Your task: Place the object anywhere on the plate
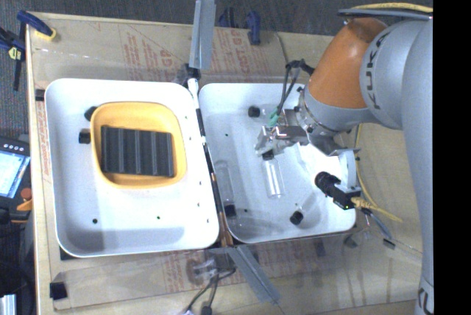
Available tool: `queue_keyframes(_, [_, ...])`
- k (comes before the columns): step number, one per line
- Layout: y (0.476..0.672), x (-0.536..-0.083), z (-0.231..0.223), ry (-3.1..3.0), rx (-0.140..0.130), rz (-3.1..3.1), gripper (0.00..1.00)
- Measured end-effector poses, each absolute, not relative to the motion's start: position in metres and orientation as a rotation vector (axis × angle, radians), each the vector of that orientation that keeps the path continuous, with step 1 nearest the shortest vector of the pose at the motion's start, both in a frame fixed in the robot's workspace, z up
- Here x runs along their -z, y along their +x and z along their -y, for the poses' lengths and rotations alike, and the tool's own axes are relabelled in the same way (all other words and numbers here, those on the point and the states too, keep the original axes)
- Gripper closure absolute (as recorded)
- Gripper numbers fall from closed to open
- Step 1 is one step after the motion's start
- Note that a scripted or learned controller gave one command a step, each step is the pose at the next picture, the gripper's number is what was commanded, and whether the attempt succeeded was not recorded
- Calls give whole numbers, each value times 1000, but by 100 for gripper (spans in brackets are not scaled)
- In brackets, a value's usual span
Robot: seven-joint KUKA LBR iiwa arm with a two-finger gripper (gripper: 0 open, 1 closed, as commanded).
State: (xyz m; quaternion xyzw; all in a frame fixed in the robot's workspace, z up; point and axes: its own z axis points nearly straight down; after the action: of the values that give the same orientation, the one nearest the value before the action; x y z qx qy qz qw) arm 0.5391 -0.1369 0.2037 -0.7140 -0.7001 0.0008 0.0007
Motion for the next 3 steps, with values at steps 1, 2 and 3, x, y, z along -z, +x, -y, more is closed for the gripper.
queue_keyframes(1, [568,-216,82,-2083,-2,2349,100])
queue_keyframes(2, [609,-213,38,-1834,-1,2550,100])
queue_keyframes(3, [588,-191,7,-1652,-4,2667,100])
